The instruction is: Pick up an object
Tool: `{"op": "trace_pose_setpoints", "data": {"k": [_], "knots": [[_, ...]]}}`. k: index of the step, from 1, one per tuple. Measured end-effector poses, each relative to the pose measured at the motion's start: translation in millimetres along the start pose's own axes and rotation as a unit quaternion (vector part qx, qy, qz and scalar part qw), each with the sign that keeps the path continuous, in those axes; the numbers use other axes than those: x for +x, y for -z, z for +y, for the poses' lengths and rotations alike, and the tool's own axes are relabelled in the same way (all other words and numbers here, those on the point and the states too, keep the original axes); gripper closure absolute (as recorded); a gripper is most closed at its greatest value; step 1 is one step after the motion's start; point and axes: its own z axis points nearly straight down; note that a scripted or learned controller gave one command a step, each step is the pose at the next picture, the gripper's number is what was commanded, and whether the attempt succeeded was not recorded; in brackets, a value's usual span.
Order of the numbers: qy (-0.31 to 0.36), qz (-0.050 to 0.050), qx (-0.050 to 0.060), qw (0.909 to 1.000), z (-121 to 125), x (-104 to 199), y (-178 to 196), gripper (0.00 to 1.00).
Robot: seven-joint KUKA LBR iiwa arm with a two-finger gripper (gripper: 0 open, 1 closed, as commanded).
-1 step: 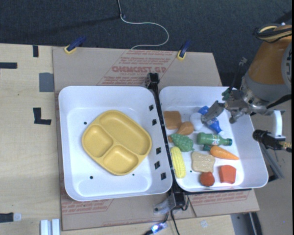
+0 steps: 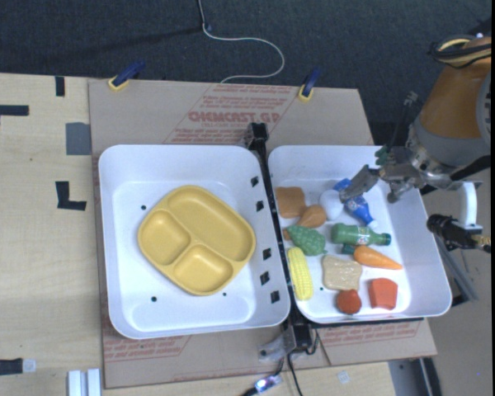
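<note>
The gripper (image 2: pixel 365 181) hangs over the far part of the right bin (image 2: pixel 421 299), reaching in from the right at a slant, its grey fingers angled down toward a blue object (image 2: pixel 359 209) lying just beneath them. Whether it is open or closed cannot be told from this view, and nothing can be seen held in it; it may be touching the blue object or merely sitting above it.

The candidates for picking are all crowded into the right bin, which seems to be the source. Near the divider lie a tan bread piece (image 2: pixel 290 200), a brown egg-like piece (image 2: pixel 313 216), a green leafy vegetable (image 2: pixel 306 240) and, nearer, a yellow corn cob (image 2: pixel 300 272). In the middle sit a green bottle (image 2: pixel 359 236) on its side, an orange carrot (image 2: pixel 378 259) and a slice of toast (image 2: pixel 341 272). At the near edge are a red tomato (image 2: pixel 349 302) and a red block (image 2: pixel 383 293). Many of these touch or nearly touch, so a clean grasp of one alone looks hard.

The left bin (image 2: pixel 120 172) holds a yellow divided plate (image 2: pixel 196 239), lying flat at a tilt to the bin walls, well apart from the toys.

By position, the arm appears to be lining up on the blue object, probably because it lies at the far edge of the cluster with open bin floor on its right.
</note>
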Motion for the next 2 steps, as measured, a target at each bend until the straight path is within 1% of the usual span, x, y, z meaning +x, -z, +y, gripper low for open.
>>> {"op": "trace_pose_setpoints", "data": {"k": [1,2], "knots": [[0.0,0.0,0.002,1.0,3,-5,-62,0.0],[0.0,0.0,0.002,1.0,2,-4,-127,0.0]]}}
